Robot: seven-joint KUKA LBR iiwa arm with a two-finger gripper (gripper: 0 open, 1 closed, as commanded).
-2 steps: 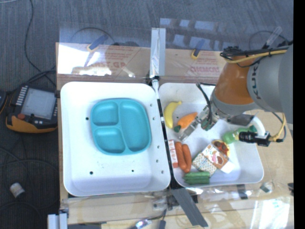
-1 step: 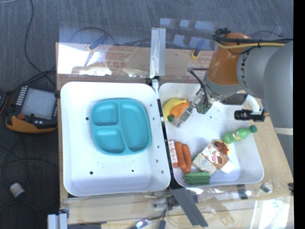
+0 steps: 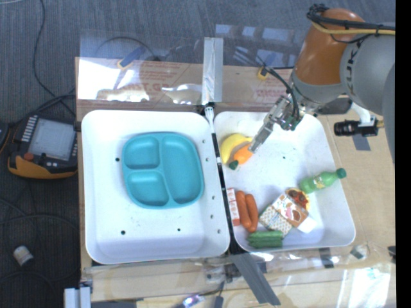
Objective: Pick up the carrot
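Note:
The carrot [image 3: 239,155] is a short orange piece with a green end, lying in the right bin [image 3: 321,140] near its left wall. It rests against a yellow banana [image 3: 230,144] on its upper left. My gripper [image 3: 252,147] slants down from the upper right, and its tip meets the carrot's upper right end. The carrot lies on the bin floor.
Also in the right bin are two red sausages [image 3: 247,210], a green cucumber [image 3: 265,239], a printed snack packet [image 3: 287,212] and a green bottle [image 3: 321,180]. The left bin [image 3: 103,230] holds a blue divided plate [image 3: 162,169]. The divider wall [image 3: 217,172] runs just left of the carrot.

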